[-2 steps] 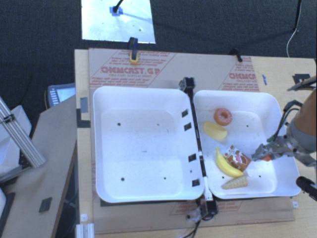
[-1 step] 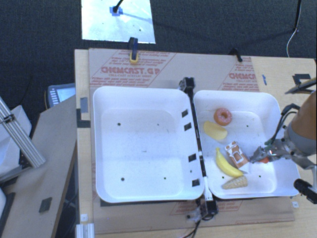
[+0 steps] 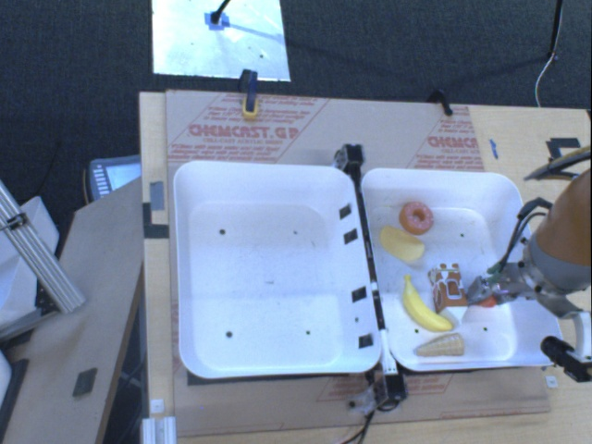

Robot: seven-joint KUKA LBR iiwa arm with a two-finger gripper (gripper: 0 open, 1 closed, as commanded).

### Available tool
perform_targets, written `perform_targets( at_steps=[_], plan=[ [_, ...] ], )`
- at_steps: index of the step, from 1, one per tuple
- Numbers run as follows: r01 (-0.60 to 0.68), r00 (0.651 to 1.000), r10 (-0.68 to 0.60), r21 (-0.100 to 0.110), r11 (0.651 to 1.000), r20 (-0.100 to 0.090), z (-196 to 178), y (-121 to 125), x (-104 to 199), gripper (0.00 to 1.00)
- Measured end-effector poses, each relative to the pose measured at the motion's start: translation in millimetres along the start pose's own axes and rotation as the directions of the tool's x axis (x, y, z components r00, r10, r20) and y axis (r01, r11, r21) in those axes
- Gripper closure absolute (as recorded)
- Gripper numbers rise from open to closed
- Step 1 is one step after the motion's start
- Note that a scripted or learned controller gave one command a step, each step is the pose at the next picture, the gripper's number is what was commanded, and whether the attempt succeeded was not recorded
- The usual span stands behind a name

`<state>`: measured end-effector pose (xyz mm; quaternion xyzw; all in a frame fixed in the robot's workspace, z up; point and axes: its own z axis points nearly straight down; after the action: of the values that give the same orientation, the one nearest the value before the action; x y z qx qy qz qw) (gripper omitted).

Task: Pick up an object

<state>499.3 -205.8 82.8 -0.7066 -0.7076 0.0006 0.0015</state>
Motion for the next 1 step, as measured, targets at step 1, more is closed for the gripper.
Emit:
perform_targets(
  at_steps=[1],
  plan=[
    [-0.002, 1.0, 0.002, -0.004, 1.0, 0.002, -46.9, -13.5, -1.0, 1.0]
  ],
)
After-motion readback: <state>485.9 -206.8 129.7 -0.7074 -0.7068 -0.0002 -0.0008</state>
